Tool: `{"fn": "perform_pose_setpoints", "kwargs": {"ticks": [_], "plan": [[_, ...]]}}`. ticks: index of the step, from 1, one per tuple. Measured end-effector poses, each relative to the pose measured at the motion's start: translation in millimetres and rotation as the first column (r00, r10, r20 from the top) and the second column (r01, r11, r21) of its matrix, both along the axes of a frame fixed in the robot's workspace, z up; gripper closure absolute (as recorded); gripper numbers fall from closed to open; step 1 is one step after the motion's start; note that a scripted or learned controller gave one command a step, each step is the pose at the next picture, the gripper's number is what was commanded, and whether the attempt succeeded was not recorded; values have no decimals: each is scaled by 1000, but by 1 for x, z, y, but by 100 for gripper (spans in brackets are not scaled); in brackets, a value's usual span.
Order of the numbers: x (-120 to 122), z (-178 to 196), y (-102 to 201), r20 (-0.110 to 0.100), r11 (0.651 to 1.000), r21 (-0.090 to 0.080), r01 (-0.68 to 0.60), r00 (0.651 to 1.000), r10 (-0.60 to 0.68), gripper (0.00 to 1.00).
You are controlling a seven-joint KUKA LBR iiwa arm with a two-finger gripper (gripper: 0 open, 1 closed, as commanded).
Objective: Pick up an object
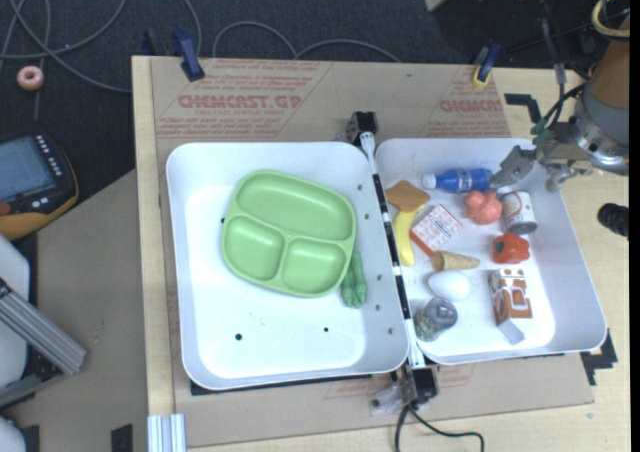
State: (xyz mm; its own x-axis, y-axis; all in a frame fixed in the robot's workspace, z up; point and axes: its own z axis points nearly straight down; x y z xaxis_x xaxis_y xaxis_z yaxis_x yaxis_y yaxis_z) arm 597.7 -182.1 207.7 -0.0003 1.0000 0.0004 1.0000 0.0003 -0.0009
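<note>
Nearest the camera in the right bin (583, 285) lie a small round jar (436, 317) and an orange-and-white carton (510, 300) whose printing is too small to read. Beyond them sit a white egg (449, 285), an ice-cream cone (455, 261), a red pepper (509, 248), a red-and-white packet (436, 228) with illegible print, a banana (402, 237), a slice of bread (407, 195), a pink peach-like fruit (483, 207), a small tin (517, 211) and a blue-labelled bottle (457, 180) on its side.

Over the bin's far right corner hangs the gripper (522, 170), its grey fingers pointing left toward the bottle's end. They look slightly spread with nothing between them, though the angle makes this hard to judge. The pink fruit and the tin lie just below the fingertips, the bottle just to their left.

A green three-compartment plate (288, 232) rests in the left bin (200, 260), with a green leafy piece (354, 282) against its right edge.

Red lettering on the board (250, 100) under both bins reads "CHEMCAST GP".
</note>
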Motion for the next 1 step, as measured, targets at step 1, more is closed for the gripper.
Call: {"fn": "perform_pose_setpoints", "kwargs": {"ticks": [1], "plan": [[4,-118,20,5,1000,0,-1,1000,1,0]]}}
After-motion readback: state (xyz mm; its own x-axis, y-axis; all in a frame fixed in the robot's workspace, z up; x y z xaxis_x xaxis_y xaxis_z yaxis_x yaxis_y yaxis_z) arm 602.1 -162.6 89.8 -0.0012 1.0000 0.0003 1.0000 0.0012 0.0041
